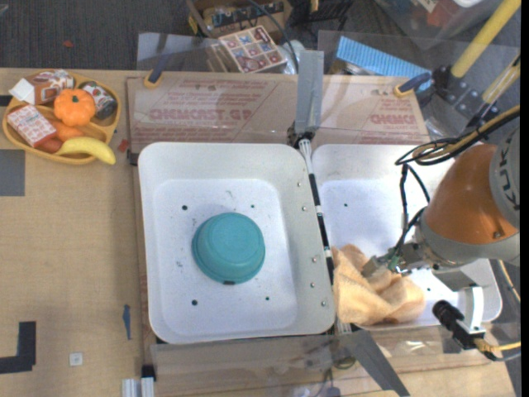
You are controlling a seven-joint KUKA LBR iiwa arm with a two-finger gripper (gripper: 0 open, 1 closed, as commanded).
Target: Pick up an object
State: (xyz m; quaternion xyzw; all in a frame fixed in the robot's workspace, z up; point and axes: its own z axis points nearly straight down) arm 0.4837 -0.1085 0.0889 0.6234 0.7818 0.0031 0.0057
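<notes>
A teal bowl (pixel 229 247) lies upside down in the middle of the left bin (pixel 165 172). A crumpled tan cloth (pixel 372 292) sits in the front left corner of the right bin (pixel 355 197). My gripper (pixel 387 263) is low over the cloth's upper right part, touching or just above it. The grey arm with its orange band (pixel 471 213) comes in from the right and hides the gripper's far side and part of the bin.
A yellow dish of toy food (pixel 62 118) with a banana and a pumpkin stands on the bench at the far left. Cardboard panels (pixel 215 110) line the back of the bins. A divider rail (pixel 316 213) runs between the two bins. Cables hang near the arm.
</notes>
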